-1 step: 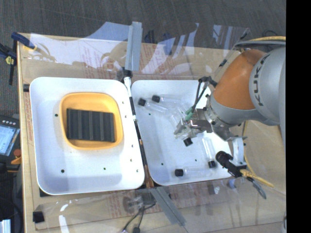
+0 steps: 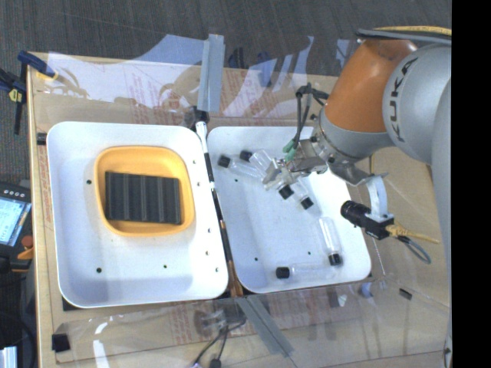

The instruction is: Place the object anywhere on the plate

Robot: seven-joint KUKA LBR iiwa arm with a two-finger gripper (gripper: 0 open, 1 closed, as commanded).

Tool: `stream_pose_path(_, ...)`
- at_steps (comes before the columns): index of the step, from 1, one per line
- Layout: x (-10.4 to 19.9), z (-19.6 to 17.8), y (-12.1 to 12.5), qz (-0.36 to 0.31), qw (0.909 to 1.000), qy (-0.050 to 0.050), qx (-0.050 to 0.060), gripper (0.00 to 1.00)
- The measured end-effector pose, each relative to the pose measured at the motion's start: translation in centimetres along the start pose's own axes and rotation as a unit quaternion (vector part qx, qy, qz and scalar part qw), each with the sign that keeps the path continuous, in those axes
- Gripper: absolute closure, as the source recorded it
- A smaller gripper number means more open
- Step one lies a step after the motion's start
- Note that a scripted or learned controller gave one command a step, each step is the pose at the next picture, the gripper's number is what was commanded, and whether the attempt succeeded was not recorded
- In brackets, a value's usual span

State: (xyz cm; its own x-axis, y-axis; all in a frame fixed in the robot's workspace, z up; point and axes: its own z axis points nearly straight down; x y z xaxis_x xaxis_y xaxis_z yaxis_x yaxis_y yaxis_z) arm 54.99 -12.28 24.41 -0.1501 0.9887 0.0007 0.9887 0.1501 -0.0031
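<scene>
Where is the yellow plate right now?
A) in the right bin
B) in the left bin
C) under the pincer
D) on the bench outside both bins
B: the plate lies in the left bin, while the pincer works over the right bin.

A dark grey carpeted floor (image 2: 153, 6) fills the frame from nine through twelve to two o'clock; its weave shows faint diagonal ribbing; a wooden bench top (image 2: 38, 198) occupies the rest, its pale brown edge running along nine o'clock; clear plastic sheeting (image 2: 115, 79) lies over the bench at eleven o'clock, catching bluish-white reflections; a grey metal strut (image 2: 209, 71) stands at twelve o'clock; a small device with a lit screen (image 2: 11, 221) sits at nine o'clock, off the bench edge; black cables (image 2: 215, 351) loop at six o'clock; the light is even and soft.
</scene>
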Motion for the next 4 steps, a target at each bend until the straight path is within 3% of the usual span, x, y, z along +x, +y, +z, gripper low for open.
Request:
stream_pose_path(1,2.3,1.6,3.8,-0.074,0.9973,0.0,-0.001,1.0)
stream_pose_path(2,5.7,-2.3,5.2,-0.206,0.9785,-0.001,-0.001,1.0)
stream_pose_path(3,8.5,2.0,8.7,-0.327,0.945,0.0,0.0,1.0)
stream_pose_path(4,8.5,1.9,8.7,-0.327,0.9451,0.0,0.0,0.0)
